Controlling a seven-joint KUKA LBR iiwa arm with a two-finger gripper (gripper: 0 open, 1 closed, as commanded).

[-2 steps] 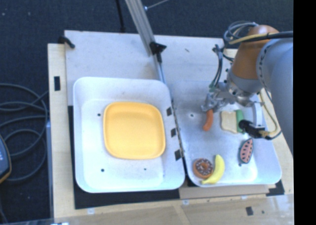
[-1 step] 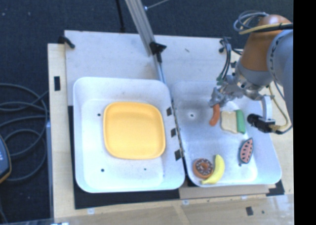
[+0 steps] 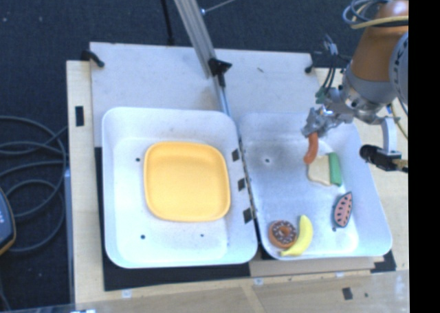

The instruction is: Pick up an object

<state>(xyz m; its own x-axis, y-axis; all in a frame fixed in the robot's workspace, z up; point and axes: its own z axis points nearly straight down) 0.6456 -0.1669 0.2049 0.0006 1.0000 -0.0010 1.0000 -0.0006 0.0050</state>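
**Gripper over the right bin's far edge**

Nearest you, a brown frosted doughnut [image 3: 281,233] and yellow banana [image 3: 301,236] lie at the right white bin's [image 3: 275,139] near edge. Your gripper [image 3: 317,126] hangs by the far edge with a slim orange carrot-like piece [image 3: 311,148] pinched between its closed fingers.

The tabletop [image 3: 81,188] is pale wood, with a white sheet [image 3: 151,74] covering its far part; two shallow white bins sit side by side on it, touching along their inner edges; the left bin [image 3: 117,181] rests on a black mat [image 3: 110,276] that shows at its left and near edges; the right bin [image 3: 275,146] lies toward the tabletop's right side; a slanted metal post [image 3: 196,26] rises from behind the point where the bins meet.
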